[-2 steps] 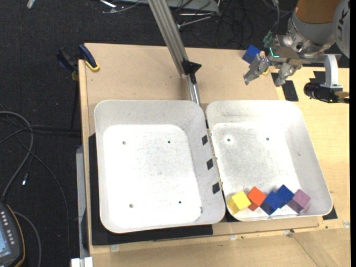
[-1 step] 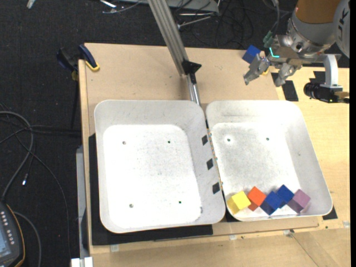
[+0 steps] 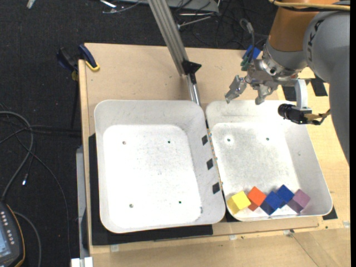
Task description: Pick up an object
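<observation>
- Dark floor with loose cables (image 3: 22, 143) far left, wooden table (image 3: 139, 77) in the middle. Blue-and-yellow clamp (image 3: 83, 57) on the table's left corner. Left bin (image 3: 100, 121) next, then a slanted metal pole (image 3: 167, 26) ending at the gap between bins.
- Task things?
- All in the right bin (image 3: 324, 185), bunched along its near wall: yellow cube (image 3: 239, 202), orange cube (image 3: 256, 196), two blue cubes (image 3: 276, 199), purple cube (image 3: 300, 200). Touching or nearly so, in a row.
- Jaws?
- Spread wide, nothing between, hanging over the far rim of the right bin. Well apart from the cubes.
- Risks?
- Probably crowding. No clear room for a finger between neighbours, so likely to land on top of a cube or shove the row instead of closing around one. Also hard against the near wall: chance of a finger hitting the rim or sloped side. Possible pinch of two cubes at once, then a slip on lifting.
- Safest pick?
- Maybe yellow or purple, ends of the row, one side free. Judgement only.
</observation>
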`<state>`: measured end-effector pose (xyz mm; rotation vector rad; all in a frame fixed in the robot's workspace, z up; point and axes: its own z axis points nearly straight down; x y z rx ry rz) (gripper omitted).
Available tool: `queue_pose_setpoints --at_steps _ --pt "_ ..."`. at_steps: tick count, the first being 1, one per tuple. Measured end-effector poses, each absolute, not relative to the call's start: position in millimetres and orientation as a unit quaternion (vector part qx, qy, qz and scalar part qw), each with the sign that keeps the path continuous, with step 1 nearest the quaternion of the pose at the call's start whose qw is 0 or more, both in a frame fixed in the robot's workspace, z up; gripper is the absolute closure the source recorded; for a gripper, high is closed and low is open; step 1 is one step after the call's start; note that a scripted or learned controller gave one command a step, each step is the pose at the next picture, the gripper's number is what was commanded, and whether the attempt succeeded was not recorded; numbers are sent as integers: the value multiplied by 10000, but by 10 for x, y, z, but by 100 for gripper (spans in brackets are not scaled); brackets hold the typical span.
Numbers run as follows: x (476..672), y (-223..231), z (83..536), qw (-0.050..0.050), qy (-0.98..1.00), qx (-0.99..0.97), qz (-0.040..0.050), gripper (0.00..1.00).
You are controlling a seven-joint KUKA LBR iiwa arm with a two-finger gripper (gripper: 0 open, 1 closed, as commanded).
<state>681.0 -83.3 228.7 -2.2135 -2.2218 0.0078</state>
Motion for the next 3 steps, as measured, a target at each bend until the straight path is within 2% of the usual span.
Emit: queue_pose_setpoints --at_steps 1,2,3 --pt "5786 -671 1982 32 -7063 -7079 24 0" --pt "4987 -215 1945 34 -7084 -7058 16 0" --pt "4908 -624 2815 -42 -7059 -7083 -22 0"
